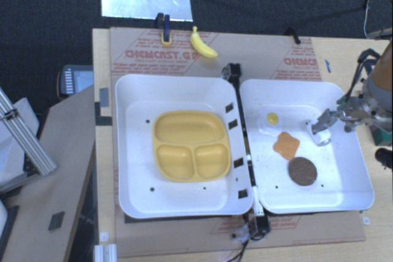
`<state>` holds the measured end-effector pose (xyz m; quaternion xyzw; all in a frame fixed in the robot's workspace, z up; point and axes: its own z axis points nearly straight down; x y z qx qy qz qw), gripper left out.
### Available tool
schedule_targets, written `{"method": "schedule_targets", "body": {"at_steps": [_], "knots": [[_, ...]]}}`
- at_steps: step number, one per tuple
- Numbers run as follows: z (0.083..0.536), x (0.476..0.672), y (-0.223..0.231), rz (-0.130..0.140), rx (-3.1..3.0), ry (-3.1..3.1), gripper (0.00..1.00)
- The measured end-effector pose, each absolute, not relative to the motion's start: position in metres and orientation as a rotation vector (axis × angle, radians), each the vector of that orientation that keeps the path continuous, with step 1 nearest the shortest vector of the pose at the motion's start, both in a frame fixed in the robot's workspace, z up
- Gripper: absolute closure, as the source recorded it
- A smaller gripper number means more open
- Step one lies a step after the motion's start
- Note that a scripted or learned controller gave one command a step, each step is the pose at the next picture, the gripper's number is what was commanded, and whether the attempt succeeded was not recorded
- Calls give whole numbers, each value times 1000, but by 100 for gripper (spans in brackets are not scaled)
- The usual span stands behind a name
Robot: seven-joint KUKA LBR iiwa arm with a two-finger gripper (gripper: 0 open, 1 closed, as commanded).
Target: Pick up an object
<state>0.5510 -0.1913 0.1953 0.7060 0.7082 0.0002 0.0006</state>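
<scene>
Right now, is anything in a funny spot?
Yes. The banana lies outside both bins, on the board behind the left bin, while the orange piece, brown disc and small yellow piece sit in the right bin.

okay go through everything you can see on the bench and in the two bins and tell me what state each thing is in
Yellow divided tray: flat in the left bin, upright.
Orange piece: lying in the right bin, untouched.
Brown disc: lying flat, just beside the orange piece.
Small yellow piece: lying loose, apart from the rest.
Banana: on the board behind the bins.
Hand: low over the right bin, holding nothing visible.
</scene>
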Motion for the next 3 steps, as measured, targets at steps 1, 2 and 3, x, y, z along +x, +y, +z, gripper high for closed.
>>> {"method": "schedule_targets", "body": {"at_steps": [1, 2, 3], "knots": [[133, 552, -193, -2, 2222, 2225, 0], [84, 554, -194, 2, 2219, 2219, 0], [98, 555, -194, 6, 2215, 2218, 100]]}}
